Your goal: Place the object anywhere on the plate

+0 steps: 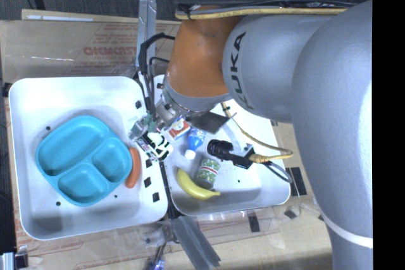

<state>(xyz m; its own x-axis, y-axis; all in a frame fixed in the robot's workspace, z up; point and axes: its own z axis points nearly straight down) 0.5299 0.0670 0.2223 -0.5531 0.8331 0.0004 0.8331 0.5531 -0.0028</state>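
The gripper hovers at the left bin's right wall, its grip impossible to tell; the plate lies just beyond, mid-bin.

A blue three-part plate lies in the left bin. An orange sausage-shaped thing lies just beside the plate's right rim. The gripper hangs right of the plate, near the wall between the bins. Farther right of the plate, in the right bin, lie a banana, a green can and a small white bottle.
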